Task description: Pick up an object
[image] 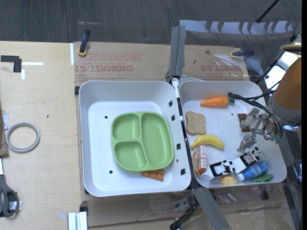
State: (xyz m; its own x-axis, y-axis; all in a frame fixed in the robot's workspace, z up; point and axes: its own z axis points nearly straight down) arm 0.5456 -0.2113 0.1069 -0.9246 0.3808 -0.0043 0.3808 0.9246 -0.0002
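hidden: orange waffle-like piece (154, 175), far left of the claw (253, 131), is lying partly under the green plate (142, 141) | cut off: arm (291, 92) is leaving the frame right of the claw | unclear: small items just below the claw are overlapping the blue bottle (253, 171), too small to name

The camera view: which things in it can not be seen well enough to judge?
- Hand: small, metal parts overlap; its grasp state is unreadable.
- Brown item: the green plate covers its upper part, so its shape is unclear.
- Pile in the right bin's near corner: the blue bottle and black-and-white objects overlap; too small to identify.
- Arm: cut off by the right edge.
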